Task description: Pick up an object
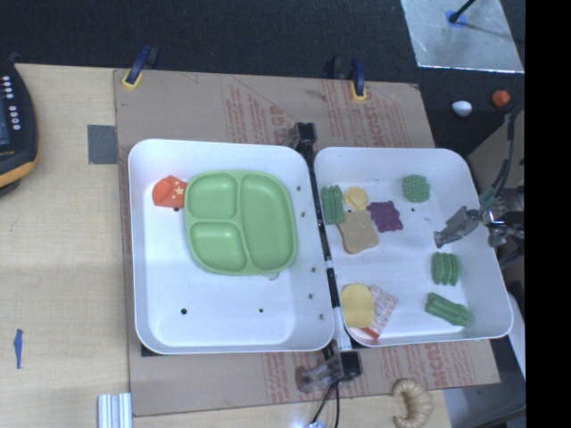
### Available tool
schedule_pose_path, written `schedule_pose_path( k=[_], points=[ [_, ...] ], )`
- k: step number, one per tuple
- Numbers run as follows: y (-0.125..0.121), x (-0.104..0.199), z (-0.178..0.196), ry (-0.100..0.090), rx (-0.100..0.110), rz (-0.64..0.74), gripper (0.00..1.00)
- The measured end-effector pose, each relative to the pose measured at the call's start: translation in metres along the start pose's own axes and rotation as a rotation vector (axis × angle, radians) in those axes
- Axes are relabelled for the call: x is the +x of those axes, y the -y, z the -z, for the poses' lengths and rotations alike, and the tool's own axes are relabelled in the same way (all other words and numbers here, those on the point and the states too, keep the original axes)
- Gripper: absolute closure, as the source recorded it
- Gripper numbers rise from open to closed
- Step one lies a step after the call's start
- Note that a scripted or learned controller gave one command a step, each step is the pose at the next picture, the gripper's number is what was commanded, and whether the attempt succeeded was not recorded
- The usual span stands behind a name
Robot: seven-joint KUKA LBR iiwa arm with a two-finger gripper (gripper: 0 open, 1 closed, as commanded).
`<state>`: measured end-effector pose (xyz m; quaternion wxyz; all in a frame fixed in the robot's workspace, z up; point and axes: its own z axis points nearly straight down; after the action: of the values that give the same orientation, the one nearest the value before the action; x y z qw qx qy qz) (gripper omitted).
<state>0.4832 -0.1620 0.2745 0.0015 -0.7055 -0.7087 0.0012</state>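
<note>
Near edge: wood bench (62, 310) with a brown cardboard sheet (268, 114) laid over it, both bins sitting on that. A tan curled piece (413, 401) lies on the cardboard at the front, a blue mark (18, 348) on the wood at left.

Left bin (223, 324): green divided plate (241, 222), red piece with a star (169, 192) touching its left rim.

Right bin (459, 172): yellow piece (358, 304) on a white wrapper at the front, green ridged piece (449, 310) front right, another green one (445, 268) just behind it. Mid: tan piece (359, 234), purple piece (385, 215), green strip (332, 204). Back: round green piece (415, 188).

Gripper (451, 230) comes in low over the right bin's right side, near the green ridged pieces, touching none. Nothing between the fingers. Can't tell their spread.

Far: blue/yellow clamps (357, 83) on the cardboard's back edge, dark floor behind, black-and-orange pendant (13, 123) at left.
</note>
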Motion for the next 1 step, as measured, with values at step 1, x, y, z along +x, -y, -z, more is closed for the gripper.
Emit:
schedule_pose_path(
  k=[1],
  points=[
    [-0.0445, -0.0510, -0.1230, -0.001, 0.008, 0.000, 0.00]
  ],
)
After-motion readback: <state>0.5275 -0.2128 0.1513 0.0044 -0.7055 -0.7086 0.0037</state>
